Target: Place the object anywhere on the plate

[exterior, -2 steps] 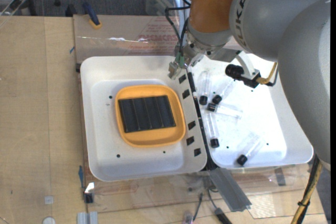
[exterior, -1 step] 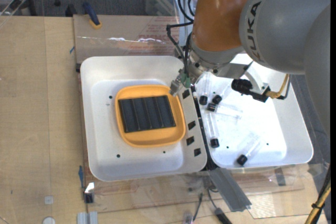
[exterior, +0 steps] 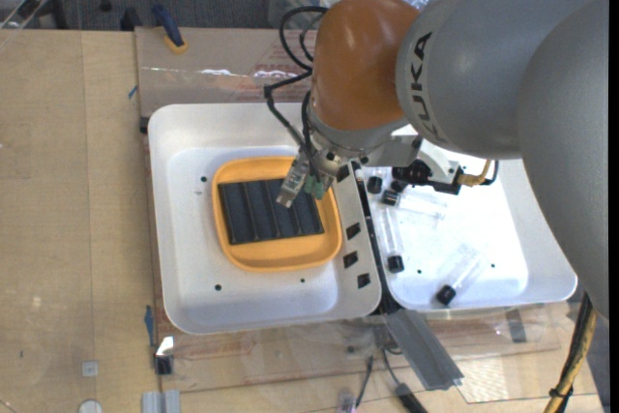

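orange plate (exterior: 232,251), black ribbed insert (exterior: 263,211), white bins (exterior: 184,237)

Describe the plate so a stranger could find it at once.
Two white bins sit side by side on the bench; look in the left bin. The plate lies in its middle, under the gripper. It is a yellow-orange rounded square with a dark ribbed centre, the only coloured thing in either bin.

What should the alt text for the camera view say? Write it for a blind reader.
A grey and orange robot arm reaches from the right, its gripper over an orange plate with a dark ribbed inset, in the left white bin. Small dark and clear pieces lie in the right white bin.
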